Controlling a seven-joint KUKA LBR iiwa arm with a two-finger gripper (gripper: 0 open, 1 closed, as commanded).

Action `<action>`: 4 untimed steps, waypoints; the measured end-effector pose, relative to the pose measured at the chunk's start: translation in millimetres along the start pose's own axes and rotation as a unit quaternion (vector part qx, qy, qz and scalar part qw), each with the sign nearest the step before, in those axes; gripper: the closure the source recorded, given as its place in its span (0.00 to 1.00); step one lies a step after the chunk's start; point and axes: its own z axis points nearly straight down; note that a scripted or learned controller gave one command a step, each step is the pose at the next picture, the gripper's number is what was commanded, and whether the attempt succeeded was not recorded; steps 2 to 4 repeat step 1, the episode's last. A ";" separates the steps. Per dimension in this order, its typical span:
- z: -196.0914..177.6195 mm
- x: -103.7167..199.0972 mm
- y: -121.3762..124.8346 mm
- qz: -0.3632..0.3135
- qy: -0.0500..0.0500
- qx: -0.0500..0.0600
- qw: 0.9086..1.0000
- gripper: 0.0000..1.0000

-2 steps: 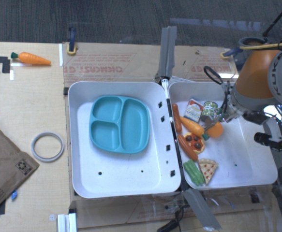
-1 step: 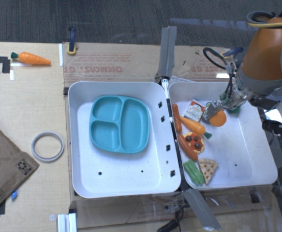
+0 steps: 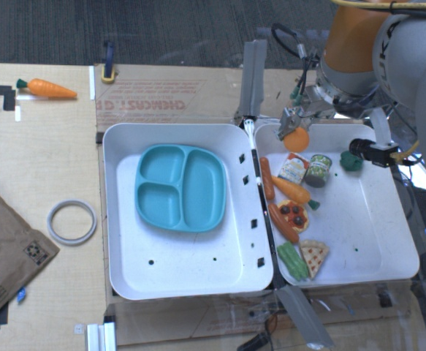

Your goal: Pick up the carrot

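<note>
The gripper [image 3: 294, 123] sits at the upper left corner of the right bin [image 3: 373, 262], right of centre in the upper half of the frame, and a small round orange piece [image 3: 297, 139] hangs just under it. Whether that piece is held between the fingers or only lies beneath them is too small to tell, so I cannot tell if the gripper is open or closed

The carrot [image 3: 291, 190] lies in the right bin, left of its middle, slanting down toward the right, with a long red sausage [image 3: 267, 178] just beside it on the left. It rests on the bin floor below the gripper and apart from it. A second carrot [image 3: 48, 88] lies on the bench [image 3: 37, 167] at the upper left of the frame, well away from the arm

As I judge it, the task is not done: the carrot in the bin is not lifted, and the gripper appears busy with another item. What is left is to come over the carrot, close on it and raise it clear. The left bin [image 3: 125, 269] carries a blue divided plate [image 3: 182, 189]
</note>
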 end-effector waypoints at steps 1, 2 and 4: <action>10.5 75.9 -35.9 0.110 0.000 0.002 0.994 1.00; 10.5 75.9 -35.9 0.110 0.000 0.002 0.994 1.00; 10.5 75.9 -35.9 0.110 0.000 0.002 0.994 1.00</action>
